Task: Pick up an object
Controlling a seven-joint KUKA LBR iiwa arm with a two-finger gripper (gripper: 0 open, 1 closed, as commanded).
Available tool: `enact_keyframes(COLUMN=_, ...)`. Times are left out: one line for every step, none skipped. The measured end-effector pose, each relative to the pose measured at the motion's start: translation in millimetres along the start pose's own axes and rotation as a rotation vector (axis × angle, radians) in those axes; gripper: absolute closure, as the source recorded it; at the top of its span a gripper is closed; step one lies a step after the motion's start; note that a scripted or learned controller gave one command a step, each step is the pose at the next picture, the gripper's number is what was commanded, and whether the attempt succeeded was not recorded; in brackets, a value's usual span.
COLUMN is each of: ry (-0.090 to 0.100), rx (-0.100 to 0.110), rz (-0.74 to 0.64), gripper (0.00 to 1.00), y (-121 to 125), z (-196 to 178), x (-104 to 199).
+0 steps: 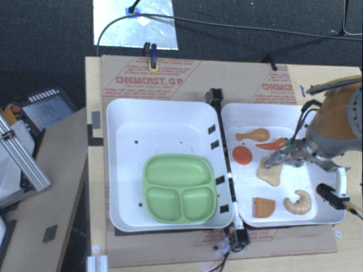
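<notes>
On the far left sits a small grey box with a dark screen (pixel 48 111), on a low side table. Next comes the brown counter (pixel 187 75) that carries two shallow white bins.

The left white bin (pixel 122 123) holds a light green plastic plate (pixel 179 187) with three parts, one big part at the back and two small ones at the front. The plate lies in the front half of that bin.

The right white bin (pixel 244 208) holds the toy foods. Near its left wall is a round red toy tomato (pixel 242 154). Just behind it lies a tan toy chicken leg (pixel 254 135). Near the front wall is a small orange square waffle toy (pixel 264 207). In the middle lies a pale beige lumpy toy (pixel 270 174). Beside the chicken leg is a red-orange toy pepper (pixel 271 144), long and thin. At the front right is a curled tan toy croissant (pixel 299 202).

The grey arm with the orange band (pixel 340 120) reaches in from the right. Its jaws (pixel 282 156) are low in the right bin, right above the beige lumpy toy and just beside the red-orange pepper. I cannot tell if the jaws are spread or closed, or if they grip a toy.
</notes>
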State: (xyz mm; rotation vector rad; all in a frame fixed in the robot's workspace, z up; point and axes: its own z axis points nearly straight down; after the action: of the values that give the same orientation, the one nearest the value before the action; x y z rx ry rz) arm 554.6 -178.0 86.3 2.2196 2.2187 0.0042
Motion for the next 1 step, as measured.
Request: enact_keyframes(ry=0.000, rx=-0.006, rz=-0.003, gripper=1.00, y=2.4, z=-14.9, x=0.3)
